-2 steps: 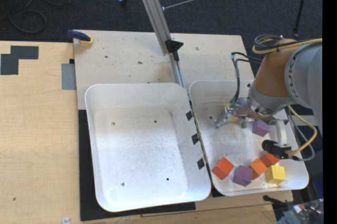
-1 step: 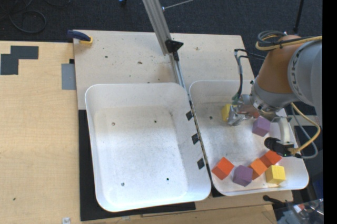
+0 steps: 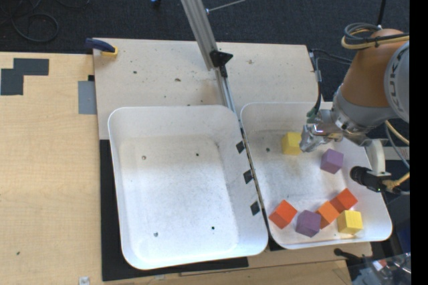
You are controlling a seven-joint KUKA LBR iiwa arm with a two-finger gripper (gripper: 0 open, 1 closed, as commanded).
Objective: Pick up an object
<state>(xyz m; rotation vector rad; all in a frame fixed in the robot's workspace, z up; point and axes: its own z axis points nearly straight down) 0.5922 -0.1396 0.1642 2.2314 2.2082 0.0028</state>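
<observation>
A: The arm (image 3: 374, 86) is reaching in from the right, its orange band sitting above the wrist, and the pincer (image 3: 309, 142) is hanging low inside the right bin (image 3: 267, 118), toward the back half of it.

B: And the blocks?

A: A yellow cube (image 3: 291, 143) is lying just beside the pincer, on its left, so close they are looking as if they touch. It is sitting on the bin floor, not between the fingers as far as this angle is letting me see.

B: Open or closed, then?

A: I cannot tell; the metal tip is blurring into one bright lump, so I am not calling a grip on anything.

B: What else is in that bin?

A: A purple cube (image 3: 332, 160) is resting just right of the pincer, nearer the bin's right wall. Along the front edge a cluster is lying together: an orange-red cube (image 3: 284, 213), a second purple cube (image 3: 308, 223), an orange cube (image 3: 328, 211), a red cube (image 3: 346, 199) and a second yellow cube (image 3: 350, 221) in the front right corner.

B: And the other side?

A: The left bin (image 3: 134, 123) is sitting flush against the right one, with black clips (image 3: 247, 176) marking the shared wall. A grey metal post (image 3: 196, 9) is slanting up from the back of the tabletop (image 3: 154, 69).
</observation>
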